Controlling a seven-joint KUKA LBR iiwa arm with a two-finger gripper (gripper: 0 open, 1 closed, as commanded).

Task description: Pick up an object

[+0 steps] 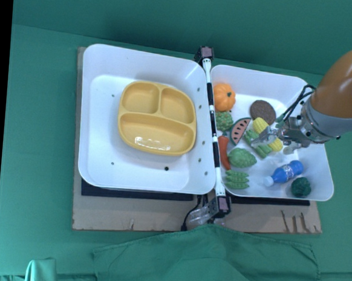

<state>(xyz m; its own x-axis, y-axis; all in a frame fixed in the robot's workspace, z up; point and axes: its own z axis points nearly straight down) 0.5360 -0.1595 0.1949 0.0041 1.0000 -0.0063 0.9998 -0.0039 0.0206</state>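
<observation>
Two shallow white bins [101,161]: one yellow three-compartment plastic tray [158,117] left; one orange toy pumpkin [223,97], one blue bottle [285,173] right. Two-finger gripper [267,137] low over yellow toy corn [260,125]; jaw state impossible to tell.

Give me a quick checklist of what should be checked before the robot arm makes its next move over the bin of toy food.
1. Gripper is over the right bin: ok.
2. A target lies under it, the corn and nearby green pieces: ok.
3. Something is already held between its fingers: cannot tell, the clutter hides it.
4. Neighbours leave room to close: not ok, the watermelon slice and artichoke crowd in.
5. Blue bottle lies apart from the gripper: ok.
6. Yellow tray sits in the left bin, out of the way: ok.
</observation>
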